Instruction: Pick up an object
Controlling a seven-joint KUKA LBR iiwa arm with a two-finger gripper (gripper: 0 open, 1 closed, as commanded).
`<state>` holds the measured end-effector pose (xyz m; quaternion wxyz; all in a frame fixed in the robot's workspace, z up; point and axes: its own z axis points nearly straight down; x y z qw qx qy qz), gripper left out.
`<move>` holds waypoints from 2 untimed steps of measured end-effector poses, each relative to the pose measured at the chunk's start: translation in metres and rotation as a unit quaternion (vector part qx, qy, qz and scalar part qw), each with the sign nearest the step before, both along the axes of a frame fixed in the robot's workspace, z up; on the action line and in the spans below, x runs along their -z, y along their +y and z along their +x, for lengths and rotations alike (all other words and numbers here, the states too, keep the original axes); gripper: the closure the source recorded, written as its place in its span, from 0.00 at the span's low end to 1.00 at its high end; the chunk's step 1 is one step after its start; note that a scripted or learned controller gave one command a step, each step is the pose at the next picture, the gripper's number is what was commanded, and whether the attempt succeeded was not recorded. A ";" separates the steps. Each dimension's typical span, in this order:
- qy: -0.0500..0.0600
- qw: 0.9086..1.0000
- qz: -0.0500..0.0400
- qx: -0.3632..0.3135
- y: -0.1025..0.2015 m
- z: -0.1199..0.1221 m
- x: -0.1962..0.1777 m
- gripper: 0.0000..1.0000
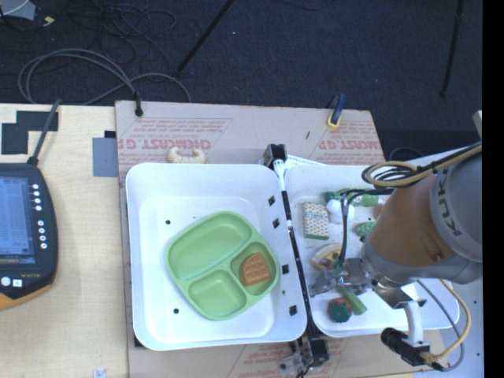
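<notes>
My gripper (335, 278) hangs low over the front of the right bin (449, 312), under the orange-banded wrist. Around it lie several small objects: a patterned yellow-and-white block (316, 220) at the back left, a yellowish piece (324, 253) just left of the gripper, a dark green round item (340, 312) with a red bit and a green stick at the front, and green-and-white items (352, 201) near the back. The arm hides the middle of this bin.
The left bin (150, 203) holds a green divided plate (221, 264) with a brown waffle-like piece (255, 269) in its right compartment. A black divider (285, 235) runs between the bins. A teach pendant (22, 231) lies at far left. Cardboard lies under the bins.
</notes>
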<state>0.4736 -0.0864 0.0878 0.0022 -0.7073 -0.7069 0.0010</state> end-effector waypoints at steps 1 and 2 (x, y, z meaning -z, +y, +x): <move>-0.003 1.000 -0.001 -0.001 0.004 0.073 0.000 0.00; -0.002 1.000 0.000 -0.001 0.040 0.017 -0.104 0.00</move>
